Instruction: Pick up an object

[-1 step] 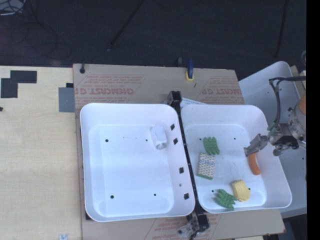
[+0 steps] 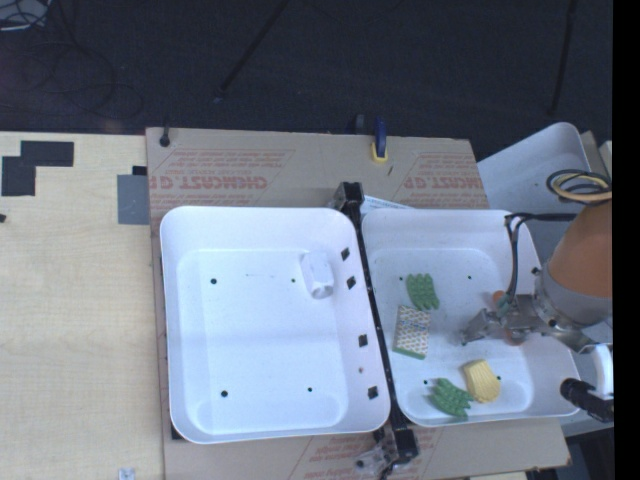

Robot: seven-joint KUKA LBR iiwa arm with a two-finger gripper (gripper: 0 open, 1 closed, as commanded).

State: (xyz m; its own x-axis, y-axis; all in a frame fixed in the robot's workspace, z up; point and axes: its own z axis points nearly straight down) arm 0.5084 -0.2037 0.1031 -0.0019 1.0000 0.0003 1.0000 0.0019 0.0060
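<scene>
Yellow corn-shaped toy (image 2: 481, 380) lay near the end effector (image 2: 480, 326) in the right white bin (image 2: 455, 230); finger state indeterminate. Risk: a misaligned descent could nudge it aside.

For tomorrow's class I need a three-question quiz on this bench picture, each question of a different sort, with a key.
1. True or false: the white cup lies in the left bin.
2. How many green items lie in the right bin?
3. Which item lies nearest the gripper? A) the yellow item B) the cup C) the speckled pad

Key
1. True.
2. Two: one green piece near the bin's middle, another green piece by the near edge, beside the yellow item.
3. A, though the pad is nearly as close.
</scene>
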